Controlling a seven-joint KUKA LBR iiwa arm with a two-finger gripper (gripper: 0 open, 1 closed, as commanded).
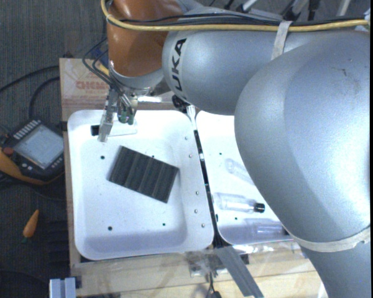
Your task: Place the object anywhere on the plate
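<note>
The plate (143, 174) is a dark ribbed rectangle lying flat and slightly skewed in the middle of the left bin (87, 228). My gripper (115, 121) hangs over the far left corner of that bin, beyond the plate and apart from it. I see nothing held under it. In the right bin (227, 135) lie clear plastic objects: a tube with a black cap (239, 203), a faint transparent piece (235, 166) farther back, and another clear tube (261, 230) near the front edge.
The big grey arm covers most of the right bin's right side. A handheld control pendant (34, 151) and an orange tool (30, 223) lie on the floor to the left. A cardboard box (81, 82) stands behind the left bin.
</note>
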